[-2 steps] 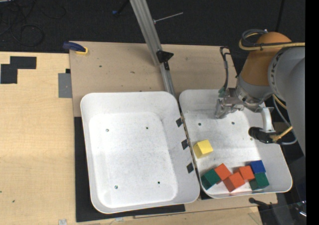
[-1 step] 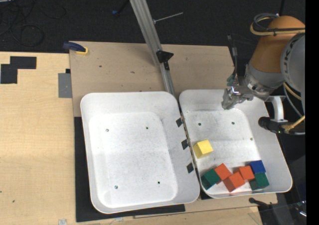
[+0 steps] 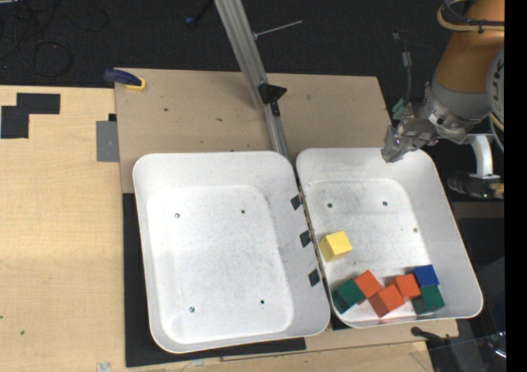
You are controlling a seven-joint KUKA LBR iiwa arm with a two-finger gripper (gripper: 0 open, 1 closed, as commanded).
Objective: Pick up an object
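The right bin [image 3: 387, 173] holds a yellow cube [image 3: 336, 244] near its left wall. At its front lie several small blocks: a green one [image 3: 348, 294], orange ones [image 3: 369, 283] [image 3: 385, 301] [image 3: 407, 286], a blue one [image 3: 425, 276] and a dark green one [image 3: 428, 302]. My gripper [image 3: 395, 148] hangs over the far right corner of that bin, well apart from all the blocks. Nothing shows between its fingers.
The left bin [image 3: 165, 197] sits beside the right one. A slanted metal rail [image 3: 243, 41] runs from the back down to the gap between the bins. The grey arm with its orange band [image 3: 469, 58] comes in at the upper right.
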